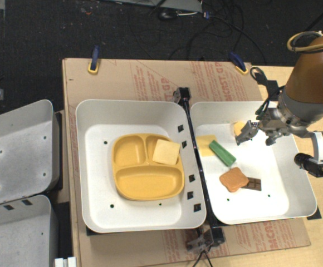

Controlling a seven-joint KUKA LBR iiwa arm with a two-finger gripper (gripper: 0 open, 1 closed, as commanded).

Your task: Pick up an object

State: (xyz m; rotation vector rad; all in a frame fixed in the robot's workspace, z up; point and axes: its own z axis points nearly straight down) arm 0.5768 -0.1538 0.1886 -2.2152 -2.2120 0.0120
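Cardboard [250, 235] bears unreadable red print; pincer [257, 132] spread over right bin [295, 202]

The arm [312, 71] runs off the right edge. A yellow piece [239, 128] sits partly hidden behind the gripper [257, 132]. The brown block [253, 184] lies partly under the orange piece [233, 179].
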